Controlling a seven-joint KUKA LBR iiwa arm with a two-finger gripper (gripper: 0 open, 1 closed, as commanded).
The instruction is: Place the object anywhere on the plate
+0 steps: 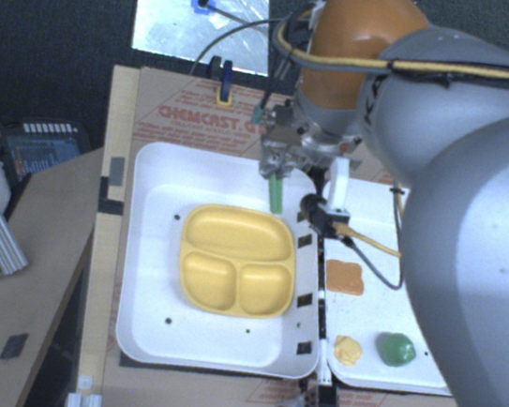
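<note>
In the left bin (147, 258) a yellow plate (237, 260) lies flat, with three compartments. Just above its far rim a green stick (276, 194) is gripped between the fingers of the gripper (276, 171). It is best lowered over a compartment before release. "CHEMCAST" is printed on the cardboard (192, 115) behind.

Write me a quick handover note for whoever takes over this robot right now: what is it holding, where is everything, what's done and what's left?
Gripper: over the left bin, above the far edge of the yellow plate, with a slim green object between its fingers.
Plate: three compartments, nothing in them.
Right bin: an orange piece, a small yellow piece, a green piece.
Done: object picked up.
Left: lower it onto the plate and release.
</note>
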